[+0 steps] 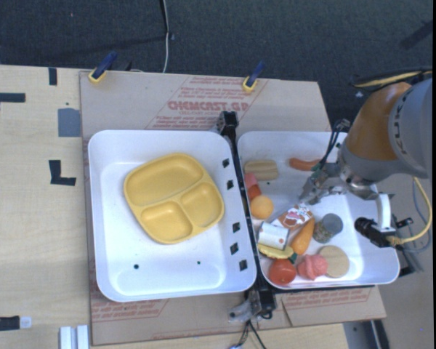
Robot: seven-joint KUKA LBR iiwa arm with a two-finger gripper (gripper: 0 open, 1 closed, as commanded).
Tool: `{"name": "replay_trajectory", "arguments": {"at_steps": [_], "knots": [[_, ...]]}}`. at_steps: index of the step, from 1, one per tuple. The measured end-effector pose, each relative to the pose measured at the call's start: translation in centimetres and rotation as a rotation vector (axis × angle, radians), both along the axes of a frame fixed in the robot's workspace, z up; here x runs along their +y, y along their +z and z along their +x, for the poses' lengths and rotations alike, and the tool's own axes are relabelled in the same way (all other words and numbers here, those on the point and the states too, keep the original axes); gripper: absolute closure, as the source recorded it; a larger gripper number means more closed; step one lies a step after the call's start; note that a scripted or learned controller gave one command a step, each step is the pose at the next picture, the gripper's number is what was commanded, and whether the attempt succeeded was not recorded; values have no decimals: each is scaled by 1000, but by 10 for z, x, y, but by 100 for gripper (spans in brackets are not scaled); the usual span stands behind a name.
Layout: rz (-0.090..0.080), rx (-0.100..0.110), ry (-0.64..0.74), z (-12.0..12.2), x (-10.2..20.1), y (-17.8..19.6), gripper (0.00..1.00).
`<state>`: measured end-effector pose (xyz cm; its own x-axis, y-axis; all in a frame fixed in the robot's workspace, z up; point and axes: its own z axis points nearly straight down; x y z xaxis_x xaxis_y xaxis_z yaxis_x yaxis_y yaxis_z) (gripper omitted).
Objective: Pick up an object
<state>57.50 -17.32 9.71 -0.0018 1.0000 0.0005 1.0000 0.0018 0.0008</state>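
1. The gripper (310, 190) sits low in the right bin (381, 267), just above the red-and-white packet (298, 215) — whether it is spread or closed cannot be told, and nothing is seen in its hold.
2. The pickable items are crowded in that bin's lower half: an orange carrot (303, 236), a grey round piece (327, 226), a yellow-orange ball (261, 207), a red tomato (281, 270) and a tan disc (335, 261), many touching.
3. To do the step well, the arm should likely settle on one item with free sides — the packet or the ball — and come straight down, so neighbours are not nudged.
4. The left bin (109, 267) holds a yellow divided tray (174, 197); both bins rest on cardboard (196, 104) over a wooden bench (29, 217), with dark floor beyond.
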Motion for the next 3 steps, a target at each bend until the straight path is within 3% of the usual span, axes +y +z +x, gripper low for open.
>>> {"name": "replay_trajectory", "arguments": {"at_steps": [1,2,3], "knots": [[0,0,0,0,0,-1,0],[0,-1,5,67,47,-14,0],[-9,28,2,89,67,-14,0]]}}
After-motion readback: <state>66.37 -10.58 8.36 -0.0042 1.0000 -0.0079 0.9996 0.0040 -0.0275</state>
